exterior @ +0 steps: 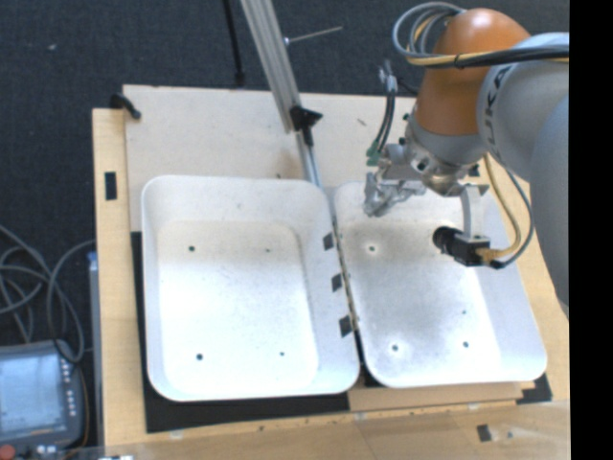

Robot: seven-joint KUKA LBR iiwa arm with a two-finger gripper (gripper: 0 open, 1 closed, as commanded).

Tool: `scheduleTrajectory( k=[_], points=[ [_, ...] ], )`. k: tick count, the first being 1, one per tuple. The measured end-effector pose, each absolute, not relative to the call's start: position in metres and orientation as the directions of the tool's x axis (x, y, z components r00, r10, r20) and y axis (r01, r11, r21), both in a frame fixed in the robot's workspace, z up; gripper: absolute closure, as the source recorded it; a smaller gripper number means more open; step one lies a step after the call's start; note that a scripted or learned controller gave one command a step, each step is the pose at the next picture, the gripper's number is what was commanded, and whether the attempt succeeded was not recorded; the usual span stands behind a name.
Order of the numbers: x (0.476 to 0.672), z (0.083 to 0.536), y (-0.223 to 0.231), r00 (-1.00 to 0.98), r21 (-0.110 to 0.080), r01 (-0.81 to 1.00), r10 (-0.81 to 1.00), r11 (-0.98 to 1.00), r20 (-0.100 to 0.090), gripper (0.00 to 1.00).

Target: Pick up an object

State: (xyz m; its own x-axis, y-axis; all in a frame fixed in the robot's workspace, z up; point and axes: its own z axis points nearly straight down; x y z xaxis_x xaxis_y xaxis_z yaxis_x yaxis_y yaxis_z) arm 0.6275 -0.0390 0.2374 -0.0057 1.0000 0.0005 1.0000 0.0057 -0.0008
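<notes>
My gripper (381,197) hangs over the far left corner of the right white bin (498,353), close to the rim that it shares with the left bin. The grey arm with its orange band (469,56) reaches in from the right above that bin. A black connector with a yellow cable (462,245) sticks out of the wrist over the bin's floor. The gripper's tip is small and dark against the bin.
The left white bin (172,372) lies beside the right one, their rims touching along a seam with black clips (337,281). A slanted aluminium post (278,65) stands behind the bins. A small screen unit (34,396) and cables sit at the bench's lower left.
</notes>
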Motion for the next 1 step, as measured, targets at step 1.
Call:
scheduleTrajectory(
  k=[1],
  points=[
    [0.6316, 0.2293, 0.0089, -0.006, -0.002, 1.000, 1.000, 0.006, 0.000, 1.00]
  ],
)
